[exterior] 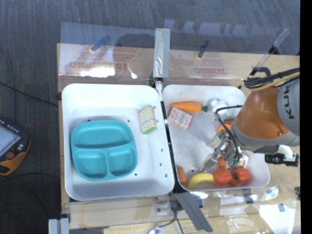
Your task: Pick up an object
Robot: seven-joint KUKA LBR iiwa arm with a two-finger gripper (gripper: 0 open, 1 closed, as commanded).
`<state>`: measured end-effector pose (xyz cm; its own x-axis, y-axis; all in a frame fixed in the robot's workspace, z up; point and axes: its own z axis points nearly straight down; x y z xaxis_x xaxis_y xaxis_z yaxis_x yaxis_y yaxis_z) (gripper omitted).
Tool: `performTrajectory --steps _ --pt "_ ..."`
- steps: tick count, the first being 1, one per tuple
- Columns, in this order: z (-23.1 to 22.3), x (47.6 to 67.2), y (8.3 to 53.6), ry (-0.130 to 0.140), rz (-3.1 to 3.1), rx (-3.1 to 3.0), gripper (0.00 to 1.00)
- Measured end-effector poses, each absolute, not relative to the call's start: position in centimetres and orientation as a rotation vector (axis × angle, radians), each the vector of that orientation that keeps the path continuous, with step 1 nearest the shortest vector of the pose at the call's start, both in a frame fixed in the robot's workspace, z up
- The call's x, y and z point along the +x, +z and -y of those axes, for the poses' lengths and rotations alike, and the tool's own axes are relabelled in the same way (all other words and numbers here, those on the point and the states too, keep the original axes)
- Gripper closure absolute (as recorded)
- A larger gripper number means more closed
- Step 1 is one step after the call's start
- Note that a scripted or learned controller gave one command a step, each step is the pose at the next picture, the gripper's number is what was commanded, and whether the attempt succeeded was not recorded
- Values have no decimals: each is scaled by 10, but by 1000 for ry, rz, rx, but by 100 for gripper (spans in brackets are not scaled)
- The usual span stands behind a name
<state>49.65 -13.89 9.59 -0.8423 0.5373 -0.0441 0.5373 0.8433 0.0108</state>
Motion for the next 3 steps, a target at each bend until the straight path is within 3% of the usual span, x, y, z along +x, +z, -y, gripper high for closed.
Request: performTrajectory --steps 1,2,3 --pt "137 494 103 -1 -2990 866 100" --pt "52 485 257 0 -2996 938 100" --pt "75 502 183 0 -3111 443 100"
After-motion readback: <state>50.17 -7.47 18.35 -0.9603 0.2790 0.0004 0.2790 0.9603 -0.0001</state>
